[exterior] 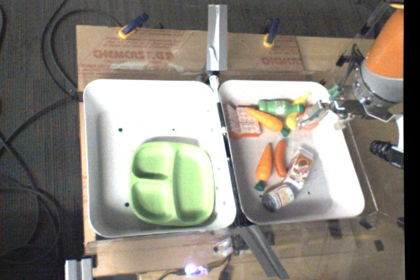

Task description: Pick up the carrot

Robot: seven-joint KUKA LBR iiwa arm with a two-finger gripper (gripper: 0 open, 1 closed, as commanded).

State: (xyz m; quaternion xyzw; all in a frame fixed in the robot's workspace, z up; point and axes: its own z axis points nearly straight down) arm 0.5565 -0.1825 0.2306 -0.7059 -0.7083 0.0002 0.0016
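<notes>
Hovering at the right edge of the right bin (341, 206), I have not yet taken hold of anything; the whole pick is left to do, as far as I can judge. My gripper (314, 116) sits low near the bin's far right corner, and I cannot tell whether it is spread or closed, so I claim no hold.

Several orange pieces lie in this bin. One carrot (264, 162) lies near the bin's middle, its green end pointing toward the near side, with a darker orange piece (281, 157) just beside it on the right. Another carrot-like piece (269, 119) lies slantwise at the far side, just below a green bottle (277, 105) and beside a red-and-white packet (242, 122). A yellow piece (292, 121) sits close to my gripper. A small carton (300, 169) and a can (279, 198) lie toward the near side.

The left bin (105, 115) holds a green divided plate (174, 184) and nothing else that I can make out.
</notes>
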